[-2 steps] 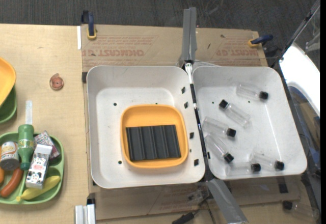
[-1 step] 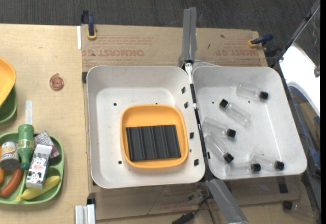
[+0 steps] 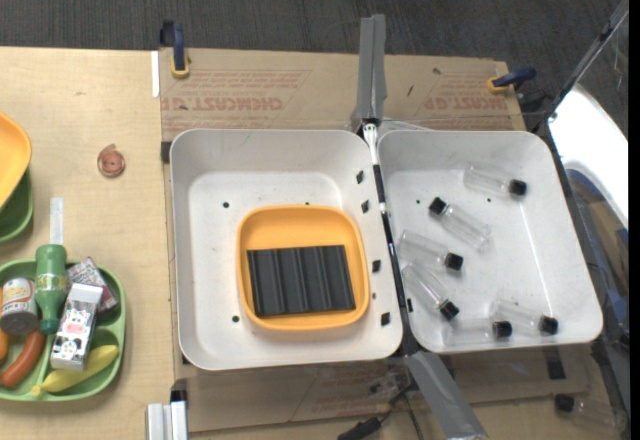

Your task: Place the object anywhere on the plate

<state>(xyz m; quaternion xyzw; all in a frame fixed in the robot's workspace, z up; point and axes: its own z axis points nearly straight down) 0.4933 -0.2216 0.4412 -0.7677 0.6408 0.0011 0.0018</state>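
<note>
2 shallow white bins sit edge to edge on a cardboard sheet (image 3: 240,93), their inner rims touching along the middle. The left bin (image 3: 185,228) has rounded corners and a smooth, flat floor. The orange plate (image 3: 300,218) lies in its middle with bare white floor on all 4 sides, widest at the far end.

The plate is a rounded square of smooth plastic with a low raised rim. A black ribbed slab (image 3: 301,280) lies flat in it — rectangular, matt, with grooves running front to back, and it fills most of the plate's near half.

The right bin (image 3: 575,228) holds what look like 6 clear vials (image 3: 455,218) with black caps. They lie scattered on their sides, well apart from each other. 2 rest against the near wall, 1 is close to the far right corner, and the others are nearer the shared rim. The middle of that bin's floor is open. The vials are thin and glassy, and hard to make out against the white.

On the wooden desk (image 3: 100,98) to the left stands a green tray of toy food (image 3: 100,353), well clear of both bins.

How my tool stands, I cannot tell.
</note>
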